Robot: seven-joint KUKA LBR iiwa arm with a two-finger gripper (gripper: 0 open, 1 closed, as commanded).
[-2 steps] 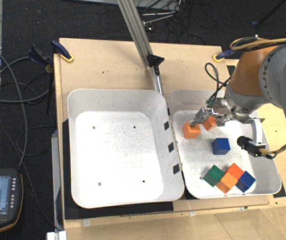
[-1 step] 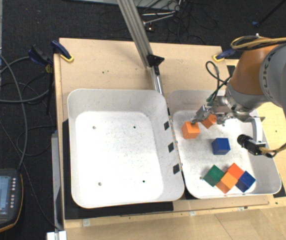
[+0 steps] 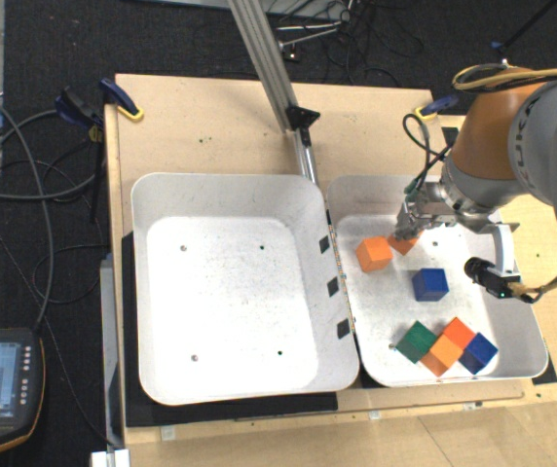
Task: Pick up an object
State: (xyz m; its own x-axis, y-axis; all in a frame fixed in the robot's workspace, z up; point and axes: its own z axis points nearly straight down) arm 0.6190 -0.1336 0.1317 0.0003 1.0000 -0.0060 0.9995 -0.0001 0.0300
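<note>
Four blocks are sitting nearest the camera, at the right bin's (image 3: 537, 343) front edge: a green block (image 3: 416, 341), two orange ones (image 3: 459, 333) (image 3: 439, 356) and a dark blue one (image 3: 478, 353), all touching in a tight cluster. Going by where the arm is reaching, the likely target is the orange cube (image 3: 375, 253) lying alone near the bin's back left corner, close to the wall shared with the left bin (image 3: 142, 261). It is showing clean flat faces and sharp edges, tilted slightly off square to the bin walls. The gripper (image 3: 407, 227) is hovering just beside it on the right, low over the bin floor; a small orange shape is showing right under the tip, possibly another piece, too hidden to identify. Whether the gripper is wide or narrow cannot be told from this angle. This is looking like the approach step, with nothing visibly held. Next, the gripper is needing to centre over the cube, match its turn, and descend. A lone blue cube (image 3: 430, 283) is sitting mid-bin, well clear.
</note>
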